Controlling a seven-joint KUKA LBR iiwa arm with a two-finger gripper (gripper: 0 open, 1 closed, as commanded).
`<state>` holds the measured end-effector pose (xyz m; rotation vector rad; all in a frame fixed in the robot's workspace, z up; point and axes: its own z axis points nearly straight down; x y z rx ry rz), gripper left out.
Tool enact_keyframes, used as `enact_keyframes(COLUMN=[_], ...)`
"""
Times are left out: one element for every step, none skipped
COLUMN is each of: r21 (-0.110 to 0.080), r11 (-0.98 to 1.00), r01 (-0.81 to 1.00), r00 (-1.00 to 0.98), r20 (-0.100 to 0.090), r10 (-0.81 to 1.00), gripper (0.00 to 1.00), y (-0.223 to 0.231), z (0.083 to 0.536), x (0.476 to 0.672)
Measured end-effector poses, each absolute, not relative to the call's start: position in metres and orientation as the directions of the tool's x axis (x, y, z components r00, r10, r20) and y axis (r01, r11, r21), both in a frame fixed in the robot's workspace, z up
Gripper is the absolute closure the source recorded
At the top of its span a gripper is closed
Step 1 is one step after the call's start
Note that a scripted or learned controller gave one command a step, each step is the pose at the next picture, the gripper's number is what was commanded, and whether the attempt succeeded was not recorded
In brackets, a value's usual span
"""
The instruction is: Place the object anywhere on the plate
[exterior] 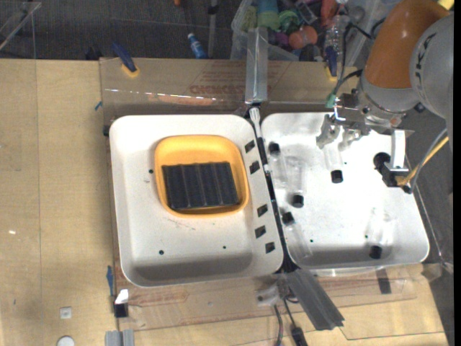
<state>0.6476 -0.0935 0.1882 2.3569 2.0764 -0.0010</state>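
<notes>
Left bin [137, 251] holds the yellow plate [164, 153], sitting a bit toward the far side of the bin. You've got the dark ribbed rectangular object [200, 186] lying flat on the plate already, long side across, its near edge close to the plate's near rim. It sits inside the rim on all sides.

Arm [403, 42] comes in from the right, orange band above the wrist, and hangs over the far part of the right bin [389, 222]. Pincer [338, 134] is over that bin's far-left area, well apart from the plate and the object, with the divider between the bins in between. Pincer state: you can't tell from this angle, the wrist hardware blocks a clean look. Nothing visible in its grip.

Right bin floor shows a few small dark spots, one just below the pincer. Tabletop [50, 193] around the bins is plain tan board. A clear crate of colourful toys [295, 9] sits behind the bins.
</notes>
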Motion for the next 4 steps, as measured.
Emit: enact_keyframes(r21=[0.001,0.003,0.003,0.004], r11=[-0.283,-0.104,-0.004,0.304], r01=[0.959,0.995,1.0,0.953], r00=[0.283,0.104,0.004,-0.304], r20=[0.0,-0.001,-0.001,-0.003], r10=[0.959,0.995,1.0,0.953], gripper=[1.0,1.0,1.0,1.0], y=[-0.079,-0.089,-0.099,-0.129], z=[0.218,0.254,0.281,0.308], x=[0.667,0.667,0.667,0.667])
